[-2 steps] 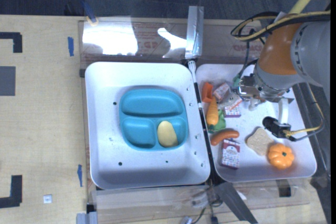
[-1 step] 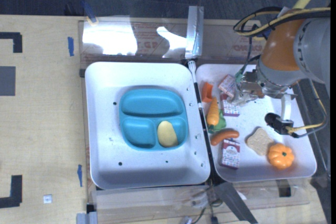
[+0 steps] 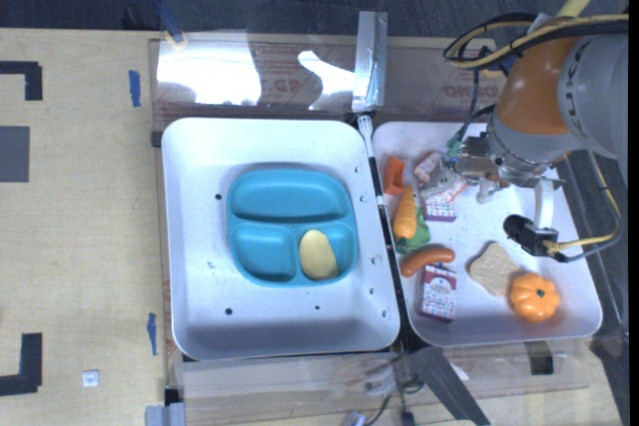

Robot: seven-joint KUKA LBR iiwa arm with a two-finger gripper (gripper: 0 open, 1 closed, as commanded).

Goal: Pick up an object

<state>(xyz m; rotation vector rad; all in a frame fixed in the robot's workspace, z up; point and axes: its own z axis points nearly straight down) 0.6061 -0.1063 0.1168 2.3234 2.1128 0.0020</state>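
The right bin [image 3: 579, 319] holds several toy foods. Among them are a carrot [image 3: 405, 216], a sausage [image 3: 426, 259], a small red carton [image 3: 438, 293], a bread slice [image 3: 491, 269] and an orange pumpkin [image 3: 532, 296]. My gripper [image 3: 461, 167] hangs low over the upper part of this bin, with the grey and orange wrist behind it to the right. A pinkish packet [image 3: 429, 166] lies right at its left side, and a small white packet [image 3: 441, 208] sits just below. The wrist body hides whatever is under the gripper.
The left bin [image 3: 190, 244] carries a blue divided plate [image 3: 285, 200] with a yellow lemon-like piece [image 3: 318, 254] in its lower right compartment. A small orange piece [image 3: 395, 175] leans by the wall between the bins. A clear sheet and metal post stand behind the bins.
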